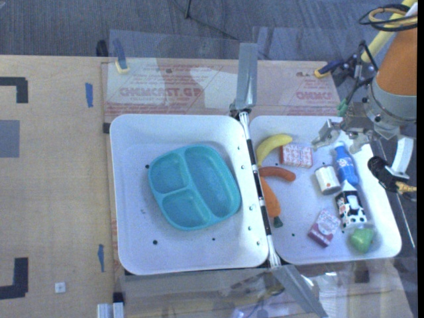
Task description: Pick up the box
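Note:
Two small boxes lie in the right bin [384, 244]. A red-and-white patterned box [296, 155] lies flat near the bin's back, just right of the banana [271, 144]. A pink box [323, 227] rests tilted near the front. My gripper [341, 136] hangs over the back right of this bin, right of the patterned box and above the blue bottle [344, 166]. It is open, and nothing sits between its fingers. The grey wrist and orange band rise behind it at the right edge.
A teal divided plate [193, 186] lies in the left bin [132, 244]. The right bin also holds a red sausage [278, 173], a carrot [270, 201], a white cup [326, 179], a black-and-white cow figure [352, 209] and a green object [362, 240].

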Controlling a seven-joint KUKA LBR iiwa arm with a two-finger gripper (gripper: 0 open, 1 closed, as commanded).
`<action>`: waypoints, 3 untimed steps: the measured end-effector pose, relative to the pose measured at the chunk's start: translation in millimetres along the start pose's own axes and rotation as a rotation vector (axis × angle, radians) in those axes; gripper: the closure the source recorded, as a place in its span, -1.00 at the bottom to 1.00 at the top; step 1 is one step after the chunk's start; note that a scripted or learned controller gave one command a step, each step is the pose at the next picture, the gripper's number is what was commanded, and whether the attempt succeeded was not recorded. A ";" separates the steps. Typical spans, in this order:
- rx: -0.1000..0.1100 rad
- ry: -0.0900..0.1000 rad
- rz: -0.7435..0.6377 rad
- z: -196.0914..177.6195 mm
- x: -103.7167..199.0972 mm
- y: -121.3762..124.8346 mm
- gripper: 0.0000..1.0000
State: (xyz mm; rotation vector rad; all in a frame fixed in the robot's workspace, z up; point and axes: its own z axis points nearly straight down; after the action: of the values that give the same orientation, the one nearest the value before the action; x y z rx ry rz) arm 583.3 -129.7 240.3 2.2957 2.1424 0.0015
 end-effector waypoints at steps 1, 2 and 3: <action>-0.002 0.000 -0.110 129.7 26.0 24.1 -1.00; -0.005 0.001 -0.094 151.8 18.7 27.6 -1.00; -0.008 -0.003 -0.090 140.7 15.3 28.5 1.00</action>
State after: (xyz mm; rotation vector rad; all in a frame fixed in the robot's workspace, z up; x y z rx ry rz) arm 613.1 -116.5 99.7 2.1918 2.2376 0.0074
